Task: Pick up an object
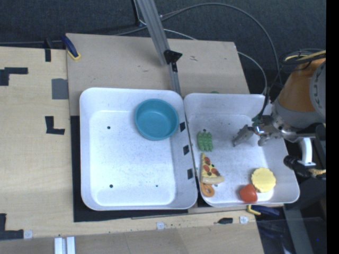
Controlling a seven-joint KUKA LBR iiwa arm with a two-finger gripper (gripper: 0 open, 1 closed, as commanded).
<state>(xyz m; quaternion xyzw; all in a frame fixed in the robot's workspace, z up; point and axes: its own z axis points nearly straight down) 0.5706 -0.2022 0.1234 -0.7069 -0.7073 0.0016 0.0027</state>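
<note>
My gripper (239,138) hangs over the middle of the right bin (228,110), reaching in from the right with nothing between its fingers. Left of it lies a small green toy (205,140). A pizza slice (208,169) rests by the bin's left wall, with a small orange ring (207,190) below it. A yellow round toy (263,179) and a red tomato (248,193) sit at the bin's front right corner. A blue bowl (155,119) stands in the left bin (116,179) near its back right.
A metal pole (159,36) slants down to the divide between the bins. Cables arc over the bench behind the right bin. The arm's orange band (299,86) looms at the right edge.
</note>
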